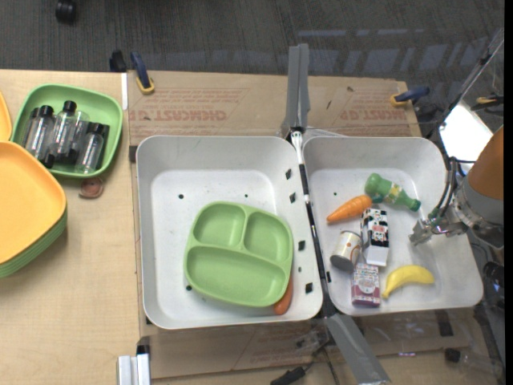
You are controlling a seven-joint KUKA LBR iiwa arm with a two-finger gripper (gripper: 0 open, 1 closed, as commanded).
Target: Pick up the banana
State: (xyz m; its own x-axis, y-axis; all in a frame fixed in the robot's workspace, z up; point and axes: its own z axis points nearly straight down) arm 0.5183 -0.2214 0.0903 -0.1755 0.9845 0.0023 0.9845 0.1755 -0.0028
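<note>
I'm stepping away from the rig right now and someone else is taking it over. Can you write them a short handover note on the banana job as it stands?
Claw: over the right bin, near its right wall, above the banana; whether it is open or shut can't be made out. It holds nothing that can be seen.
Banana: lying on the floor of the right bin, near the front right corner, just right of a small pink box. A carrot, a green bottle, a can and a black-and-white carton lie further left and back.
Done: nothing yet; banana not picked up.
Left: lower onto the banana, grip and lift it.
</note>
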